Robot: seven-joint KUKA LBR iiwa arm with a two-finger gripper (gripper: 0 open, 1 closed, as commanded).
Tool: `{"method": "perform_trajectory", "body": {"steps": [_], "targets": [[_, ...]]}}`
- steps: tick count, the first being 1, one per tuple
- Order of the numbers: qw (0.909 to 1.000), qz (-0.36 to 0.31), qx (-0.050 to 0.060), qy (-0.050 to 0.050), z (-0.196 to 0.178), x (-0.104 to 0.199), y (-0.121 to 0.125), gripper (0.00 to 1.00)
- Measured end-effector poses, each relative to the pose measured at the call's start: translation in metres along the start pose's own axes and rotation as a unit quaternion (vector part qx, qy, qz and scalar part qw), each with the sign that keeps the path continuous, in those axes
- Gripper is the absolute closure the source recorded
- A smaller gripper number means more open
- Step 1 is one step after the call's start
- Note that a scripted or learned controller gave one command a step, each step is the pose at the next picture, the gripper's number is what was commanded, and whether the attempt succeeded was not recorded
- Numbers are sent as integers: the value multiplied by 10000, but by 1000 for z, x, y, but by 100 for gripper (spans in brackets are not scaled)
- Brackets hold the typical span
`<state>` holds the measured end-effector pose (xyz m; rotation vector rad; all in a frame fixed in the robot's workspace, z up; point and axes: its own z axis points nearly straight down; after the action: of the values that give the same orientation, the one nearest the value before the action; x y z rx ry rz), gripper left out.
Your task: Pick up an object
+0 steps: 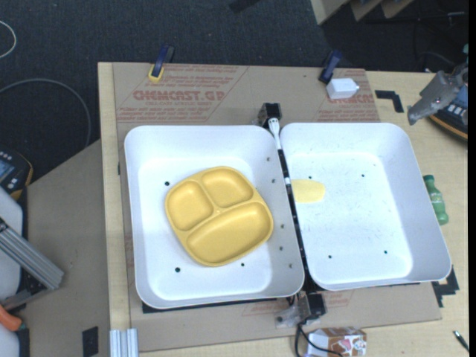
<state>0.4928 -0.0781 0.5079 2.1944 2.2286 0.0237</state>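
Two shallow white bins were seen side by side on a cardboard-covered bench (223,88). In the left bin (141,155) a yellow divided plate (218,215) was laid flat, with three compartments showing, slightly turned against the bin's walls and well clear of them. In the right bin (394,169) a small pale yellow piece (307,191) was found against the left wall, just beside the seam between the bins; its shape was too faint and washed out to be named with any confidence (a flat, rounded scrap was all that could be made out).

The gripper (437,97) was caught at the upper right edge of the view, above the bench and outside the right bin, well apart from both yellow things. It was partly cut off by the frame and blurred, so whether it was wide or narrow could not be told. Nothing could be made out in its grasp.

A green object (436,198) was seen just beyond the right bin's right rim, on the bench. A small white block (342,88) was seen on the cardboard behind the right bin.
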Motion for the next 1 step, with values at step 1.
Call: {"method": "perform_trajectory", "body": {"steps": [1], "targets": [[10000, -10, 76, 17, -25, 178, -7, 0]]}}
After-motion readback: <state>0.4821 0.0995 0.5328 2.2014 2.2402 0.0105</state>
